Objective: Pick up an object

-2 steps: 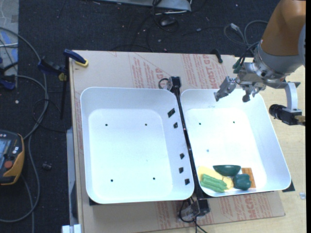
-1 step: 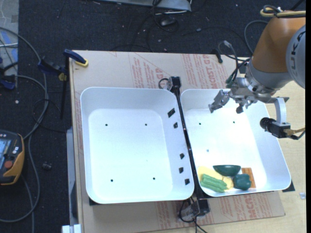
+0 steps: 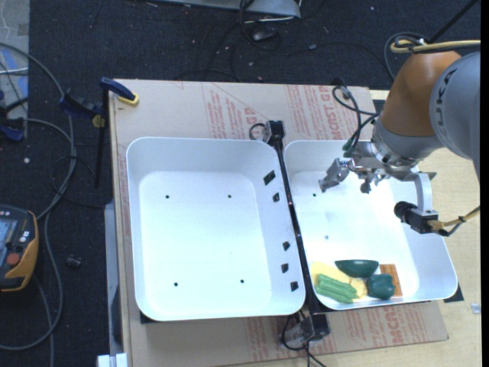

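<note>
My gripper (image 3: 350, 179) hangs over the back part of the right bin (image 3: 428, 243), its two fingers spread apart with nothing between them. Along that bin's front edge lies a cluster of objects: a dark green bowl-like piece (image 3: 357, 267), a light green ridged piece (image 3: 335, 288), a yellow flat piece (image 3: 327, 272), a teal lump (image 3: 380, 286) and a small orange block (image 3: 390, 271). The gripper is well above and behind this cluster, not touching any of it.
The left bin (image 3: 153, 167) sits beside the right one, with a black divider strip (image 3: 288, 212) between them. Both rest on a cardboard sheet (image 3: 229, 105). Cables and a blue clamp (image 3: 116, 90) lie off the bench's left side.
</note>
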`<state>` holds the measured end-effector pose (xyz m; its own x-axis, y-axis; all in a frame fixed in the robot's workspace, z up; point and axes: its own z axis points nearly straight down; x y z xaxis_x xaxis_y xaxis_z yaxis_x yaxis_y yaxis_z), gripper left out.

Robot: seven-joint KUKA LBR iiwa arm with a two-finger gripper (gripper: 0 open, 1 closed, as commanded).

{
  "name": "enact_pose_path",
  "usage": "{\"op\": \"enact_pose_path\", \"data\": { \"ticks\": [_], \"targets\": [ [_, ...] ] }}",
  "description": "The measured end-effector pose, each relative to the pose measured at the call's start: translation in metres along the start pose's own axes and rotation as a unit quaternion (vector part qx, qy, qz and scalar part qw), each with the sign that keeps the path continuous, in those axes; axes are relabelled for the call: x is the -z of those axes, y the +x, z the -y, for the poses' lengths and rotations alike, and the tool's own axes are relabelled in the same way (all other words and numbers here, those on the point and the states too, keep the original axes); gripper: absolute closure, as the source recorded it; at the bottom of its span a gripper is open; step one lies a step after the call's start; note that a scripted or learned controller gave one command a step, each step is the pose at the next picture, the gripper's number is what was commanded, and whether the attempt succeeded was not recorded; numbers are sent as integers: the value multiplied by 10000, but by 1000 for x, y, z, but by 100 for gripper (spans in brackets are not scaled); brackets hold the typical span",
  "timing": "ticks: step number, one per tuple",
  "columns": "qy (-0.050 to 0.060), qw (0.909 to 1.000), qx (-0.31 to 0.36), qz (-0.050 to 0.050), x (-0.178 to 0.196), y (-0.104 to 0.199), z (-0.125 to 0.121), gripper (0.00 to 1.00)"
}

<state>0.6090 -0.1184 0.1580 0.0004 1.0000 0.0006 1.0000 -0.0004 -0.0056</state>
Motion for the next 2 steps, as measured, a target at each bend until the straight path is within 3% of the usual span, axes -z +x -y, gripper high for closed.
{"op": "enact_pose_path", "data": {
  "ticks": [1,2],
  "targets": [
    [-3,10000,3,-1,-55,7,-6,0],
    [-31,10000,2,2,-42,7,-8,100]
  ]
}}
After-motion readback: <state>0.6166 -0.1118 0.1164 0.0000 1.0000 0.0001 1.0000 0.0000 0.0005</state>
